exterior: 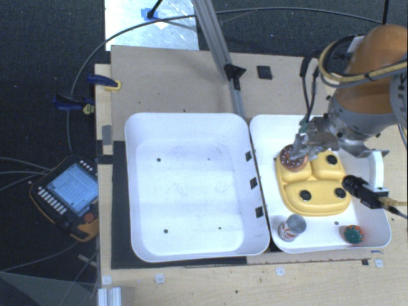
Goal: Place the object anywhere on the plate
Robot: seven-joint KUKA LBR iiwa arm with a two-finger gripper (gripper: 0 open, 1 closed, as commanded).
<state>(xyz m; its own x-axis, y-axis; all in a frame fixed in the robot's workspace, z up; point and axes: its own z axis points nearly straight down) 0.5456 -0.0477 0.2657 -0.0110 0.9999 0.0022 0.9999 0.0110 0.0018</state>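
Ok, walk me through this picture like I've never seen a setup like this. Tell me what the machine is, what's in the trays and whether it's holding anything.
One camera fixed above a bench looks down at a slant. The grey and orange shape on the right is a robot arm; its grasping end, the tool, hangs over the right bin. Two shallow white bins sit side by side; the left bin is the other one. In the right bin lies a yellow plate with compartments. A round brownish object rests on the plate's upper left part, just under the tool. Whether the tool grips it I cannot tell. Near the bin's front edge lie a small grey and red object and a green and orange object.
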